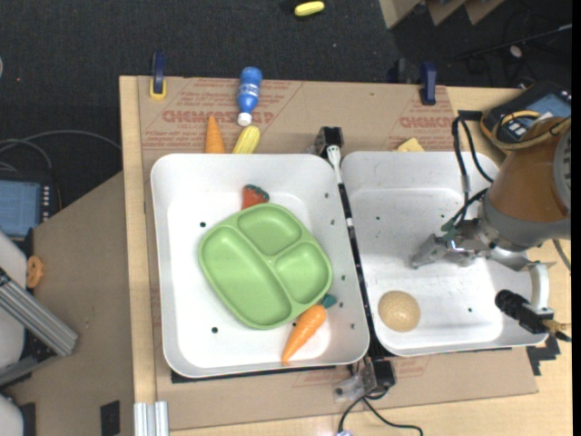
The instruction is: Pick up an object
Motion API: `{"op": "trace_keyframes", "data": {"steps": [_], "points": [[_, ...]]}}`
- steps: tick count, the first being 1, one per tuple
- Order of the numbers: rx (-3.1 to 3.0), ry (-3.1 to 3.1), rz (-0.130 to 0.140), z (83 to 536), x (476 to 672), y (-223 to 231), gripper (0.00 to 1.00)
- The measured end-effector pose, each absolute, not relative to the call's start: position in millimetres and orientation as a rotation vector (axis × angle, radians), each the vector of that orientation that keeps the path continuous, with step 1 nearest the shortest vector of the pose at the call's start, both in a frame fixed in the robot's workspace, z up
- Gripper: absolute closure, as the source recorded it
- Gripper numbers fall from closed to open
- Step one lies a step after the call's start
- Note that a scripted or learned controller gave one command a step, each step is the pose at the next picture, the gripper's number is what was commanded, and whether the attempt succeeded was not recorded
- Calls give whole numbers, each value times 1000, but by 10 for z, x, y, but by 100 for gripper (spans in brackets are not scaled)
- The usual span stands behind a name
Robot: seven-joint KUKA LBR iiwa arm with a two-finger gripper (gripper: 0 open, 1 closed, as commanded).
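The right bin [399,184] holds a tan round object [398,310] near its front left corner. My gripper [434,251] hangs low over the middle of this bin, up and to the right of the tan object and apart from it. Nothing shows in the gripper. In the left bin [172,243] lies a green divided plate [264,264]. An orange carrot [304,331] rests against the plate's front edge, and a small red and orange piece [254,194] peeks out at its back edge.
On the cardboard behind the bins lie a blue and white bottle [248,94], an orange carrot [213,135], a yellow corn piece [246,139] and a yellow scrap [410,145]. A black divider clip [329,138] sits between the bins. The arm's body [531,193] covers the right bin's right side.
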State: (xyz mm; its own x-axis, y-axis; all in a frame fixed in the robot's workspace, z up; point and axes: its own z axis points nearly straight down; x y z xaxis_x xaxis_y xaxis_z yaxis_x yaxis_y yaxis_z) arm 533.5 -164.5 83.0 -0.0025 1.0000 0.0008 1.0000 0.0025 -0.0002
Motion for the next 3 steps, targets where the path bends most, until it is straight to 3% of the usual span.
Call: {"op": "trace_keyframes", "data": {"steps": [1,2,3], "points": [[-2222,-2232,-7,978,6129,-1653,0],[-2216,-2229,-4,840,6286,-1075,0],[-2236,-2218,0,1278,6057,-2315,0]]}}
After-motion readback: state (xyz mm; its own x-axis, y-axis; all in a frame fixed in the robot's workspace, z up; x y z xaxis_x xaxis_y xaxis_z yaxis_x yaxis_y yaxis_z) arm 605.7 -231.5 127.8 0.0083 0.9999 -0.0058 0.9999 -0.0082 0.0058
